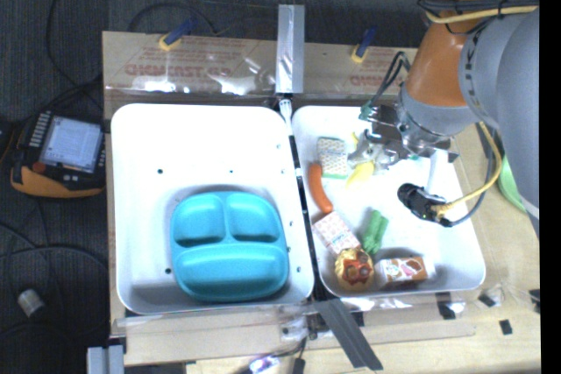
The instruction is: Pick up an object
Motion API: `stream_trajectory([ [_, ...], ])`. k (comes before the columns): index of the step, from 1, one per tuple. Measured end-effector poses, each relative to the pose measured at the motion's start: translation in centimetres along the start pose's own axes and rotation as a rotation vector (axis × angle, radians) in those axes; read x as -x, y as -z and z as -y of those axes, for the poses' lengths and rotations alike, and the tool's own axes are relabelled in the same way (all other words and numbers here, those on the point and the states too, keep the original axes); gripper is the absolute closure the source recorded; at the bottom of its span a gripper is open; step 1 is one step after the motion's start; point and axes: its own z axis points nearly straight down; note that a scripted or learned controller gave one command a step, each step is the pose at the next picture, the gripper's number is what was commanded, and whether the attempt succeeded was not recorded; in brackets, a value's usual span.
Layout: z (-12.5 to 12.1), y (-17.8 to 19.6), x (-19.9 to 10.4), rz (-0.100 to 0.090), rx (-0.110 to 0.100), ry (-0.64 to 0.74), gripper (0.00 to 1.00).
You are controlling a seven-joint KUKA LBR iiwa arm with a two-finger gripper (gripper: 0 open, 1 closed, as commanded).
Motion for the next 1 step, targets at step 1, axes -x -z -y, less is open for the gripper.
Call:
stream_trajectory([
  [1,0.75,-0.57,-1.4,0.0,-0.002,-0.241,1.0],
])
